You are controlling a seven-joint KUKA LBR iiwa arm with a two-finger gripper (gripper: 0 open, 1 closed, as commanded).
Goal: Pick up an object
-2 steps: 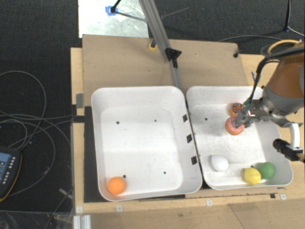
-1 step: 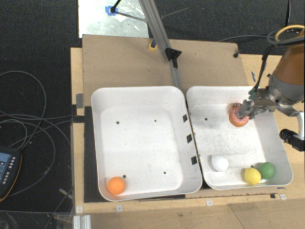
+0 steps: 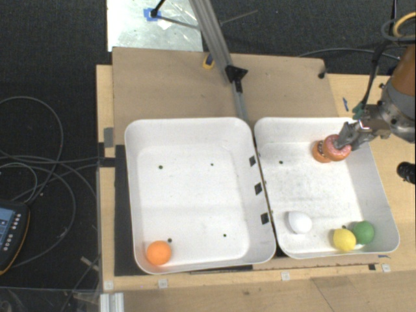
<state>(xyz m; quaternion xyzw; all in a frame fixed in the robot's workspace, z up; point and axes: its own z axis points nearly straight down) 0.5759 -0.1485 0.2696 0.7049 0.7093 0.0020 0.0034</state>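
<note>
**Jaws over a pink and orange object in the right bin**

The jaws sit low at the far right part of the right bin, reached in from the right side of the bench. Directly beneath and against them lies a small pink and orange object, its orange edge poking out to their left. Whether the jaws are released or clenched on it cannot be told from this angle; their tips blur into the object.

Nearer the camera from the jaws, along the same bin's near wall, rest a white ball, a yellow ball and a green ball, the yellow and green touching, the white one apart to their left.

Well away to the left of the jaws, in the near-left corner of the left bin, sits an orange ball.
</note>
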